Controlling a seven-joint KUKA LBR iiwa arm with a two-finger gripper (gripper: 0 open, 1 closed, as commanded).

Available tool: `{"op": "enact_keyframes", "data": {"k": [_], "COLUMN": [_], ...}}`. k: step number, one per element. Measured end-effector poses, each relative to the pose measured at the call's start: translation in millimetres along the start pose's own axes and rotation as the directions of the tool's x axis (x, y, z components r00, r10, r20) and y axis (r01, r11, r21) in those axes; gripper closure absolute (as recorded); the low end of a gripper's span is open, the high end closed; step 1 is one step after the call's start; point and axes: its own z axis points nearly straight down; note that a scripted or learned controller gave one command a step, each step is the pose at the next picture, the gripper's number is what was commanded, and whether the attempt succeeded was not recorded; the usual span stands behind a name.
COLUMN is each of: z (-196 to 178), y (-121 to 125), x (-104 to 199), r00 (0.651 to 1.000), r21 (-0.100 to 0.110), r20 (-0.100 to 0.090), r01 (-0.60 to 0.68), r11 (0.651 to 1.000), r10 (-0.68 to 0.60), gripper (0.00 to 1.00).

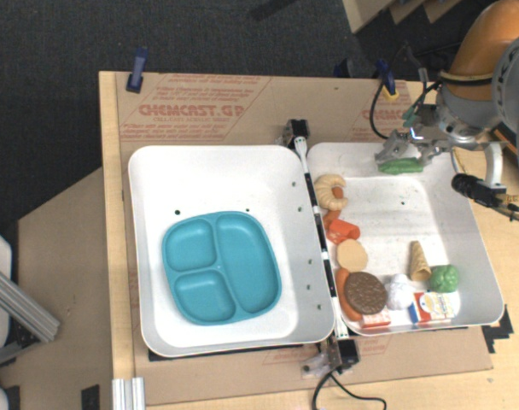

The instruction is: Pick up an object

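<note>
My gripper (399, 154) hangs over the far edge of the right bin (464, 229), reaching in from the right. A flat green object (402, 166) sits between its fingers, and the gripper is shut on it. Other toy foods lie lower in the right bin: a tan pastry (332, 191), an orange-red piece (341, 228), a pale round slice (352, 255), a brown round patty (364, 292), an ice-cream cone (419, 260), a green vegetable (444, 278) and a red-and-white carton (434, 307).
The left bin (157, 178) holds a teal divided plate (221, 266). A black-clipped divider (315, 220) runs between the bins. Cables and the arm's wrist (464, 122) crowd the far right. Blue clamps (137, 68) hold the cardboard base.
</note>
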Motion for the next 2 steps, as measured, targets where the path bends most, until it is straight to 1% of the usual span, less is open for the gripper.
{"op": "enact_keyframes", "data": {"k": [1, 2], "z": [-61, -77], "y": [-32, -7], "x": [5, 56], "r00": [1.0, 1.0], "r21": [0.004, 0.002], "r20": [-0.001, -0.002], "r01": [-0.006, 0.001], "r11": [1.0, 1.0], "r10": [0.006, -0.001], "gripper": [1.0, 1.0]}}
